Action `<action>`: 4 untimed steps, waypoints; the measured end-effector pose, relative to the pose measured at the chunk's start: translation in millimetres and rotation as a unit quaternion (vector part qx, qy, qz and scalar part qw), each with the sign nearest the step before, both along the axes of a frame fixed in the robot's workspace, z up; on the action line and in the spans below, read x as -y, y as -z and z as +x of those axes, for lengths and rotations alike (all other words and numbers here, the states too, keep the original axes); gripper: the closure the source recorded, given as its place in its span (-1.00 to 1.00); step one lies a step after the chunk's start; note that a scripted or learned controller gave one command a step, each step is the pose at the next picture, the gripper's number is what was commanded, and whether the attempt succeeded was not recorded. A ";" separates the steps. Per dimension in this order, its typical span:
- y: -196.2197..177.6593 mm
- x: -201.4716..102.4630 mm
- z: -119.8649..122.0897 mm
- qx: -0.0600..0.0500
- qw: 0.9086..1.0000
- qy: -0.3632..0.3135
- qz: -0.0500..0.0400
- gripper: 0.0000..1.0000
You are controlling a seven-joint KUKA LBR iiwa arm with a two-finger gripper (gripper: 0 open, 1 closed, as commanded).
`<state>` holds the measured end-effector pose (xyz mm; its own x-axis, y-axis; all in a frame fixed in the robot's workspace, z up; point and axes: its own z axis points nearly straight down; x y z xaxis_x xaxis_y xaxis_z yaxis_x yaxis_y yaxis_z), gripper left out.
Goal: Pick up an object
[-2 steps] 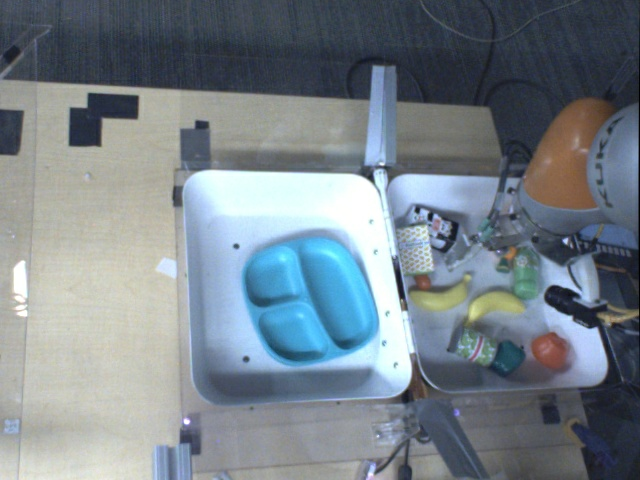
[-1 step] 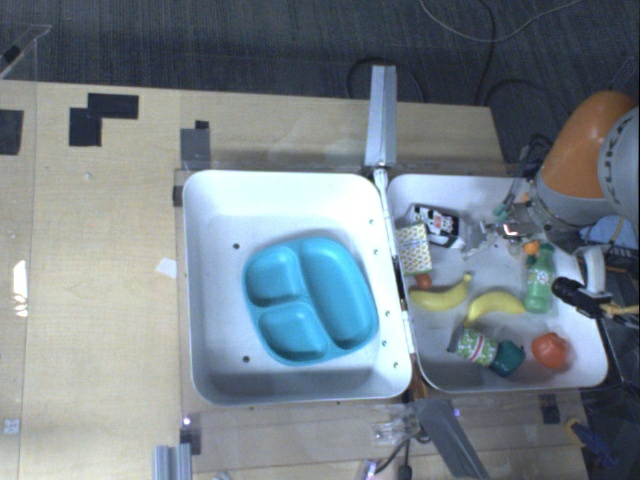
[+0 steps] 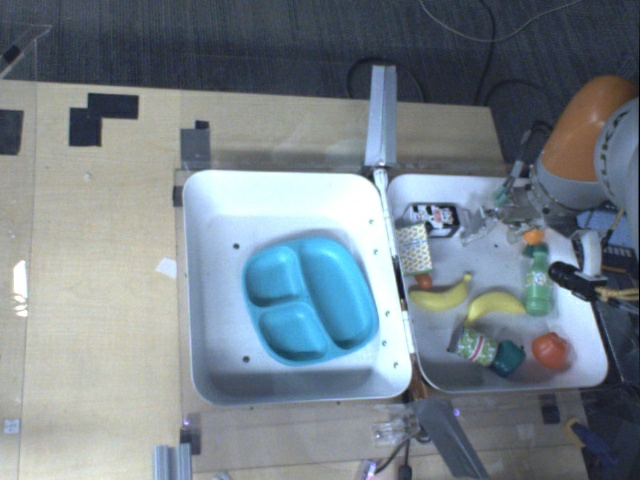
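Note:
My gripper (image 3: 487, 219) hangs low over the back of the right bin (image 3: 590, 373), reaching in from the right. Just left of it lies a black and white packet (image 3: 435, 215). A small orange thing (image 3: 534, 236) sits just right of it, above a green bottle (image 3: 537, 282). Two yellow bananas lie mid-bin, one to the left (image 3: 441, 295) and one to the right (image 3: 495, 305). Nothing shows as held by the gripper.
The left bin (image 3: 215, 268) holds a blue divided plate (image 3: 309, 300). The right bin also has a patterned pouch (image 3: 414, 248) by its left wall, a small printed can (image 3: 474, 347), a teal piece (image 3: 508, 357) and a red round fruit (image 3: 549, 350) near the front.

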<state>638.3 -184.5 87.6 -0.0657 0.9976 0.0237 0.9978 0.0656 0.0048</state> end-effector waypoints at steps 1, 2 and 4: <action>-90.2 20.0 -30.6 -0.002 0.996 0.087 -0.012 -1.00; -5.9 15.7 -55.1 -0.002 0.998 0.062 -0.012 -1.00; -144.8 -14.1 26.3 0.000 1.000 0.027 -0.012 1.00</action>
